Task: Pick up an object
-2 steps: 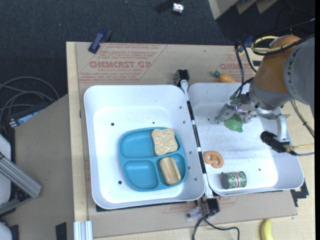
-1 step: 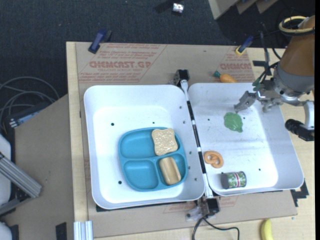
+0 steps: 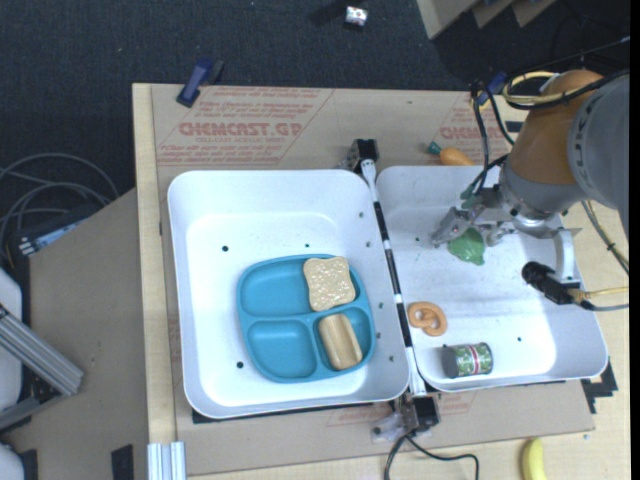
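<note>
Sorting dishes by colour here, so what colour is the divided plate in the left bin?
Light blue: the three-compartment plastic plate, clearest in the camera view.

A brown board bench (image 3: 250, 128) printed with red lettering carries two white bins, the left bin (image 3: 195, 268) and the right bin (image 3: 570, 343), touching side by side.

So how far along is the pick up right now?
Nothing looks lifted yet. The gripper is down in the right bin, at the green object, which seems to rest on the floor. Grasping and raising remain. The pretzel and can lie untouched.
</note>
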You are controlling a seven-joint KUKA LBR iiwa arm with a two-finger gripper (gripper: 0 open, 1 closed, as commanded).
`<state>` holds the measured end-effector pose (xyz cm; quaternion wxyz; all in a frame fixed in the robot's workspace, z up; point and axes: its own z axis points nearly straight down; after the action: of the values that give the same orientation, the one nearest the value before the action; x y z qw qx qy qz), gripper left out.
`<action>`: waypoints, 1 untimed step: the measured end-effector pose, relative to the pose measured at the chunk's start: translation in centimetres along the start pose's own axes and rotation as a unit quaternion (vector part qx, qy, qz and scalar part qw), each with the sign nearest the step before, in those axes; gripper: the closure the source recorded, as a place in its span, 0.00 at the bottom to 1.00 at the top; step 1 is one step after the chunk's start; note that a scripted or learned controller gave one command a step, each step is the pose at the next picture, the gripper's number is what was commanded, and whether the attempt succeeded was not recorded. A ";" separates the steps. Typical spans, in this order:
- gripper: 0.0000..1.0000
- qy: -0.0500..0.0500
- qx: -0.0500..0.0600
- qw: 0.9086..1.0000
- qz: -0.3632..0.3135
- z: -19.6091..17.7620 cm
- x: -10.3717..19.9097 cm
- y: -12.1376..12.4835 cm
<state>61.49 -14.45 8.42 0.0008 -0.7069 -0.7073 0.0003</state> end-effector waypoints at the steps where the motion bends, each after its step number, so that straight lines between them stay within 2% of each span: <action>1: 1.00 -0.001 -0.002 1.000 0.000 -1.1 0.0 0.1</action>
<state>61.59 -14.49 9.53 -0.0008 -0.7071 -0.7071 -0.0005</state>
